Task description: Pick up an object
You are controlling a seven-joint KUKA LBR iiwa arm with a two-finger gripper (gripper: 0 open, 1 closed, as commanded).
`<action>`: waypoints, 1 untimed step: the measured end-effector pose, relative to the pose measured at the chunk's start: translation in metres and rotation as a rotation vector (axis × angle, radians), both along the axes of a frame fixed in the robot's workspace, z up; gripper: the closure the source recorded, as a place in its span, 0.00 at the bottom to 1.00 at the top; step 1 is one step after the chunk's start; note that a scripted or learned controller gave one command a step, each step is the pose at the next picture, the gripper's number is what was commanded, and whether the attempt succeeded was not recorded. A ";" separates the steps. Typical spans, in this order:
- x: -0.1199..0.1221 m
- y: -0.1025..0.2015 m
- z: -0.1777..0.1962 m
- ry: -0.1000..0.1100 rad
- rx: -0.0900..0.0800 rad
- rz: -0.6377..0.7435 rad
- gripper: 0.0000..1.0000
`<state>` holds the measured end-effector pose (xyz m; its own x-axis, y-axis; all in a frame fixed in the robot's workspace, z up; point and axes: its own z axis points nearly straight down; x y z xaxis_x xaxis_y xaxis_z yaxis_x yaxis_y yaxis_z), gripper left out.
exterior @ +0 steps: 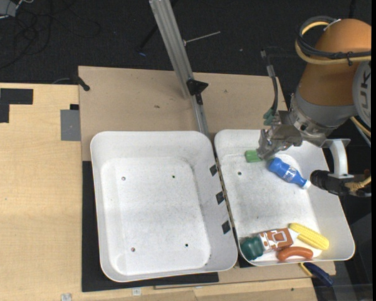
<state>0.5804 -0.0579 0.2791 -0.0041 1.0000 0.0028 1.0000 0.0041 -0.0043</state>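
On the left of the bench, the left white bin is seen, with only a few small dark dots on its floor. Behind it, a grey metal rail rises at a slant from the far edge of the brown board. Between the two bins, three small black clips are fixed along the shared edge.

The right white bin is placed just beside the left one, and all the objects are found in it. At its far left part, a small green block lies on the floor. The gripper is lowered just above and to the right of this block, very near to it; whether it is touching the block cannot be told. The jaws are dark and small in this view, so it cannot be told if they are spread or pressed together, and nothing is seen clearly between them.

To the right of the gripper, a blue bottle with a white cap lies on its side, tilted toward the near right. In the near corner of the same bin, a group of things is gathered: a dark green round object, an orange and white packet, an orange-red handle and a yellow corn-like toy.

The arm, grey with an orange band, reaches in from the right.
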 end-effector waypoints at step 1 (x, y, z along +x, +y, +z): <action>-0.014 0.050 -0.001 0.001 0.000 0.000 1.00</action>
<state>0.5661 -0.0083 0.2777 -0.0039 1.0000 0.0024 1.0000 0.0039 -0.0053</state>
